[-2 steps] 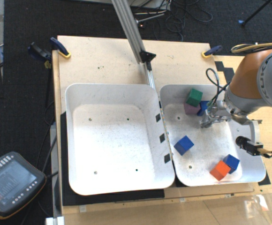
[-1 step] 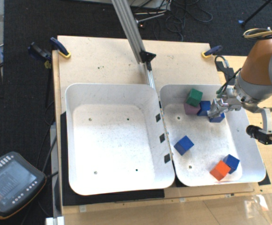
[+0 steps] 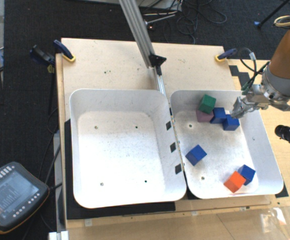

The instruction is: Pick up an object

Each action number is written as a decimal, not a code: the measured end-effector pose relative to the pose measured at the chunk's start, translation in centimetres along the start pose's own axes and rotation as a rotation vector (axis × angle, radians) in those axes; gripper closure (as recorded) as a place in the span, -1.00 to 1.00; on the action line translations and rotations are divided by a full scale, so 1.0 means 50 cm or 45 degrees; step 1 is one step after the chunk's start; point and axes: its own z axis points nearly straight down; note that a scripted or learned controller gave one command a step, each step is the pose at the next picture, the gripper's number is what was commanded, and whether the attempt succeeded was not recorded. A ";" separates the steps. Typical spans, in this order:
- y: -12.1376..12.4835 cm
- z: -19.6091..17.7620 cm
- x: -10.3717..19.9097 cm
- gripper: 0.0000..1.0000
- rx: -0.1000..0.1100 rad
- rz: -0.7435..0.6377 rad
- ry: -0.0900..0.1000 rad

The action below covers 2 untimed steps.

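The right bin (image 3: 265, 149) holds several small blocks. A green cube (image 3: 207, 103) rests against a purple block (image 3: 203, 115) near the bin's far side, with two blue blocks (image 3: 224, 118) just to their right. A lone blue cube (image 3: 196, 154) lies mid-bin, and an orange cube (image 3: 234, 182) touches another blue cube (image 3: 246, 173) at the near right corner. My gripper (image 3: 237, 110) hangs low over the right-hand blue block of the far pair, its tip right at that block's upper edge. Nothing shows between its fingers.
The left bin (image 3: 85, 134) sits beside the right one, divided by their touching rims. A slanted metal pole (image 3: 137, 26) crosses the bench's far side. Clamps (image 3: 64, 51) mark the board's back corners. A teach pendant (image 3: 10, 196) lies at bottom left.
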 end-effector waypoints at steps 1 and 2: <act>0.004 -0.095 0.000 1.00 0.000 -0.001 0.000; 0.031 -0.104 0.112 1.00 0.005 -0.008 0.005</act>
